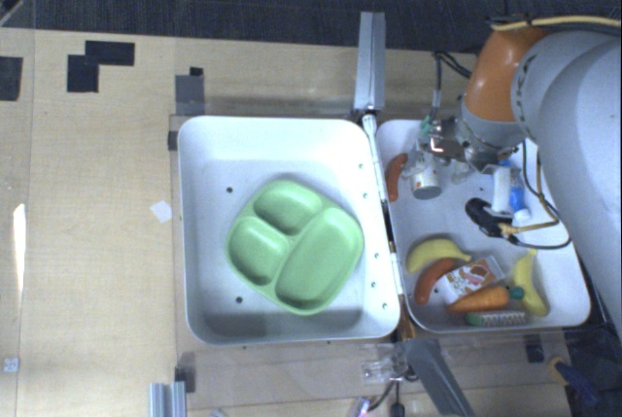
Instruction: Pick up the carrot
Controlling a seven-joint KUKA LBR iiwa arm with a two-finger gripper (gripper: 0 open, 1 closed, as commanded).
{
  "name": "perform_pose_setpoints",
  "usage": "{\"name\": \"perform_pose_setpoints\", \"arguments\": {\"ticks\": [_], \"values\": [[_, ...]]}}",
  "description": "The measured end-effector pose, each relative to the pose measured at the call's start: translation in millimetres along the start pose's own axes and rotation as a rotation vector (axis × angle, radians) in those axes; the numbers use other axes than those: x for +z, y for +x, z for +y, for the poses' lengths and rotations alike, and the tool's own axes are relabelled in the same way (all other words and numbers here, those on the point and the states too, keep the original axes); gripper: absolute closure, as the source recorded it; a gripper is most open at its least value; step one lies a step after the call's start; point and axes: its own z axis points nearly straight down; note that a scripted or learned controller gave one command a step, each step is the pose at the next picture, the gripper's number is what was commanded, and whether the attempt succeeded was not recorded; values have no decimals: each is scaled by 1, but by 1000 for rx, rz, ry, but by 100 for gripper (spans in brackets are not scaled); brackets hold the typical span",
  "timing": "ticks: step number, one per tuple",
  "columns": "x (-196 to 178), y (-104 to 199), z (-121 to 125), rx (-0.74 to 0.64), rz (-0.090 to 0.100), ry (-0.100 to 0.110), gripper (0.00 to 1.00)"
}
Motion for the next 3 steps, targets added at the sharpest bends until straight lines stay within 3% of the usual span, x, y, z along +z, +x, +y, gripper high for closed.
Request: {"name": "perform_pose_setpoints", "arguments": {"ticks": [1,2,3], "values": [[-48,-62,9,-139,4,4,0],[4,-28,28,-175,4,2,0],[-10,-26,31,-181,2,-8,100]]}}
